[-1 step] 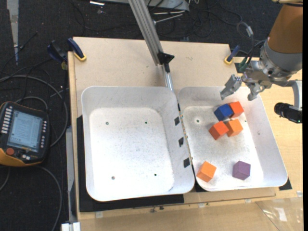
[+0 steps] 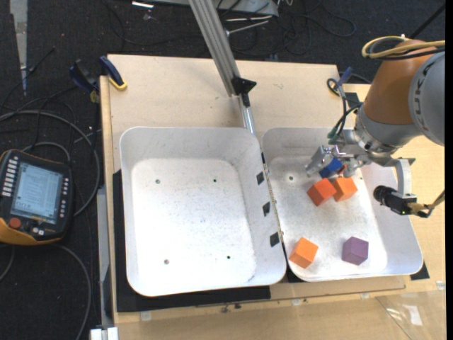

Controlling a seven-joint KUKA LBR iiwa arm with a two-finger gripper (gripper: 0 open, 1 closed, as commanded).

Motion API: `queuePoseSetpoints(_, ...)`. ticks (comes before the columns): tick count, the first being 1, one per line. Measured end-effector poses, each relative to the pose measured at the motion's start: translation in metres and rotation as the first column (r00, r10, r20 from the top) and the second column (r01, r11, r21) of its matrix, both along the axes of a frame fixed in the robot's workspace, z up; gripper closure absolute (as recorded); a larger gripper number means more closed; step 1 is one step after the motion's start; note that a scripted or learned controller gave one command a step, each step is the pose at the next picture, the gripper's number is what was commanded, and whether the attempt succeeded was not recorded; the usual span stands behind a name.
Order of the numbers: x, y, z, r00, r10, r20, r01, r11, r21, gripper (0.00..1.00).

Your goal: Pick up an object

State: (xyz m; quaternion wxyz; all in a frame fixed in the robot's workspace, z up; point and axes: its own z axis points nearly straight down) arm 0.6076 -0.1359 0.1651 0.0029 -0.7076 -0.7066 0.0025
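My gripper point(image 2: 328, 163) hangs over the far part of the right bin point(image 2: 396, 257), at the end of the grey and orange arm. A small blue object point(image 2: 330, 168) shows right at the gripper's tip, and I cannot tell whether it is held. Just in front of it lie two orange blocks point(image 2: 323, 190) point(image 2: 345, 188), side by side and touching. Nearer the bin's front edge sit a third orange block point(image 2: 304, 251) and a purple block point(image 2: 355, 250), apart from each other.
The left bin point(image 2: 141, 190) stands next to the right one, with a raised divider point(image 2: 269, 204) between them. A metal rail point(image 2: 216, 37) slants in from the back toward the bins. A teach pendant point(image 2: 32, 197) lies off the bench at left.
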Motion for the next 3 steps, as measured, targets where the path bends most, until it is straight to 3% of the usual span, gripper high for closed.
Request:
queuePoseSetpoints(1, 0.002, 0.000, 0.016, 1.000, 0.002, 0.010, -0.002, 1.000, -0.001, 1.00)
queuePoseSetpoints(2, 0.002, 0.000, 0.015, 1.000, 0.000, 0.009, 0.000, 1.000, -0.001, 0.00)
queuePoseSetpoints(3, -0.020, 0.028, -0.068, 1.000, 0.002, 0.013, -0.002, 1.000, -0.004, 0.00)
